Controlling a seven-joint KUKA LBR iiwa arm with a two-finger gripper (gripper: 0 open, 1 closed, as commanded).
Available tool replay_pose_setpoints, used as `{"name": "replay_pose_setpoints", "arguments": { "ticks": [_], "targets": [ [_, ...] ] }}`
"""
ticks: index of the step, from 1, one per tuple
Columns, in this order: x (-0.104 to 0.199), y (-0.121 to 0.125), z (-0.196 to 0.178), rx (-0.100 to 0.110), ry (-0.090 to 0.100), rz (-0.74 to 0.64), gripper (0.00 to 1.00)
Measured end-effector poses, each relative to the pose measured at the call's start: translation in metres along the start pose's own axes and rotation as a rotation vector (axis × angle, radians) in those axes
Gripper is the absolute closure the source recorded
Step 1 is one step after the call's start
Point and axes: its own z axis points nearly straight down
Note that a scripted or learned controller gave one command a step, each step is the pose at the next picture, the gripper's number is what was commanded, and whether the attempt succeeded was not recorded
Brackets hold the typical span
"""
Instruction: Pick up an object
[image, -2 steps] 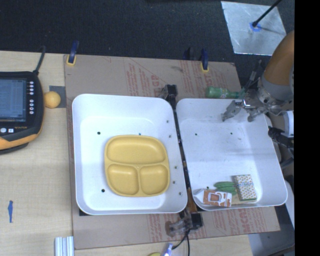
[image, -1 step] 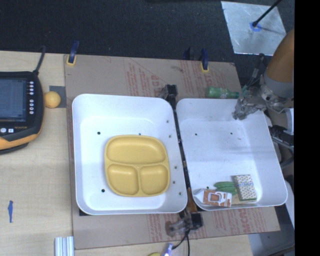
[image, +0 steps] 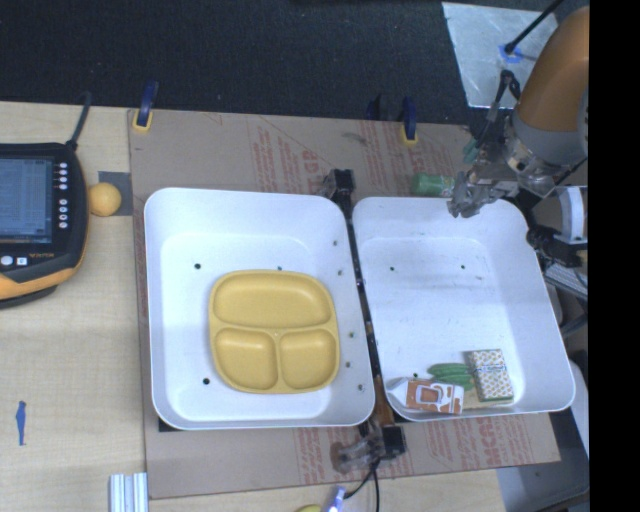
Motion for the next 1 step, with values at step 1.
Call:
{"name": "replay_pose_setpoints", "arguments": {
  "ticks": [1],
  "targets": [
    [0.0535, -0.0003, 0.0007, 0.003, 0.0, -0.001, 1.0]
  ]
}}
